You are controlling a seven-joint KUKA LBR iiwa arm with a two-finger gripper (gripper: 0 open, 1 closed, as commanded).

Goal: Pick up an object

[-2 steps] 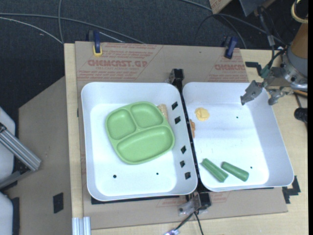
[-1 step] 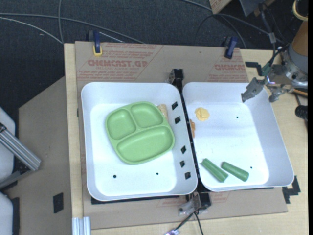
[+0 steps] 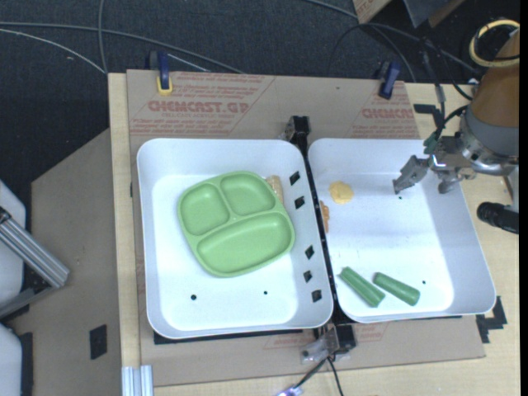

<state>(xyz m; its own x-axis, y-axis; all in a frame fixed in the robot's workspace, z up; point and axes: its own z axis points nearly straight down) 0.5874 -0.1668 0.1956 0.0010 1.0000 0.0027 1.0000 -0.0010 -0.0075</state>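
The gripper (image 3: 425,178) hangs over the upper right part of the right bin (image 3: 462,246), its two fingers spread apart with nothing between them. It sits high and off to the side, which to my eye means the arm is poised above the bin rather than committed to any one object yet.

Any of the loose items could serve as the thing to pick up. Closest is one small yellow piece (image 3: 341,192), lying to the gripper's left at about the same depth, apart from it on the bin floor. Nearer the front wall, below and slightly left of the gripper, lie two green cylinders (image 3: 380,288), side by side and almost touching, both tilted the same way. I would guess they rolled or slid down toward that edge.

Well to the left of the gripper, across the divider, the left bin (image 3: 157,221) holds one green divided plate (image 3: 237,222) with three compartments, lying flat and turned at a slant. A tan scrap (image 3: 275,190) peeks out by the plate's upper right rim; I cannot tell what it is. Another small orange-tan bit (image 3: 325,214) rests against the right bin's left wall, just below the yellow piece.
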